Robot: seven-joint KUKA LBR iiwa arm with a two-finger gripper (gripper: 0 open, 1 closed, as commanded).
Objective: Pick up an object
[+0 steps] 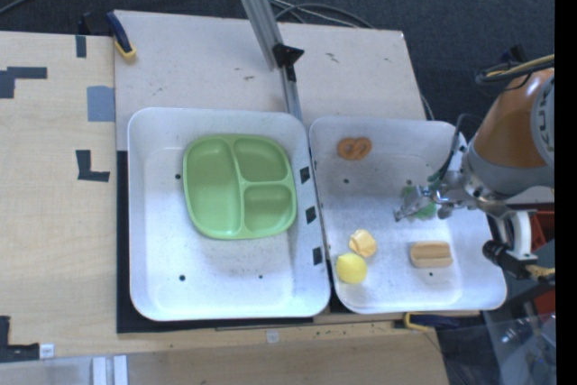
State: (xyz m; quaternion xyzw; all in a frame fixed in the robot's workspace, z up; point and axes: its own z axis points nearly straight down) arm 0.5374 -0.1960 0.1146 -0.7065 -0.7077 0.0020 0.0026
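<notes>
Yellow ball (352,269) sits low in the right bin (388,144); tan block (430,254) lies left-to-right; gripper (416,205) grip unclear

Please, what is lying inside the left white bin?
Inside the left bin lies one green plate with three compartments, and nothing shows in them. A few dark specks mark the bin floor. Whatever is under the plate is covered.
</notes>
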